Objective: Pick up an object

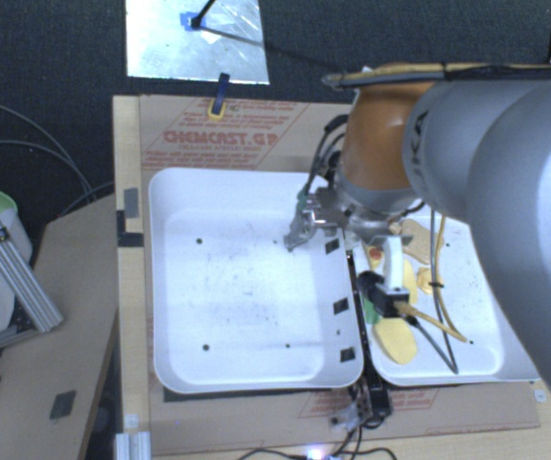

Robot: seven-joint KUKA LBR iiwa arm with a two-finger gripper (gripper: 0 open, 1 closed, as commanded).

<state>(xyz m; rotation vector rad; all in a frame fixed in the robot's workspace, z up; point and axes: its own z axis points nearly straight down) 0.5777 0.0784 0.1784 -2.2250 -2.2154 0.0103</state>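
Camera view: grey-and-orange arm's hand (304,226) hangs over the left shallow white bin (174,286); its spread cannot be told.

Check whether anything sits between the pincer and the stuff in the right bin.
The bins' shared rims lie between: the pincer hangs over the left bin, while the yellow pieces lie in the right bin. Nothing else visible blocks.
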